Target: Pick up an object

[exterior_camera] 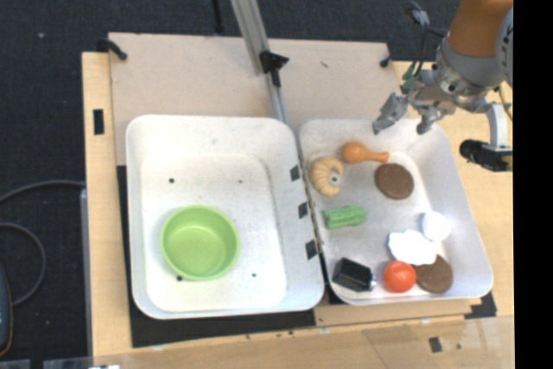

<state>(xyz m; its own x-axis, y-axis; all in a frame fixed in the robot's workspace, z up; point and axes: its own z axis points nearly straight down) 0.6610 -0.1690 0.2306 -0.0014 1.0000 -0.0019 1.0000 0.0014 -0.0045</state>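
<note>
My gripper (406, 117) hangs over the far edge of the right bin (462, 186), its two fingers spread apart and nothing between them. Just below it in the bin lie an orange gourd-shaped toy (363, 154), a tan shell-like piece (327, 174) and a brown disc (394, 181). Further toward the front are a green block (345, 217), a white crumpled object (415, 244), a black block (353, 274), a red ball (399, 276) and a second brown disc (435, 275).
A green bowl (200, 242) sits in the left bin (155, 143). A slanted metal pole (246, 4) rises from behind the bins, near their shared edge. The grey arm with its orange band (479, 17) comes in from the upper right.
</note>
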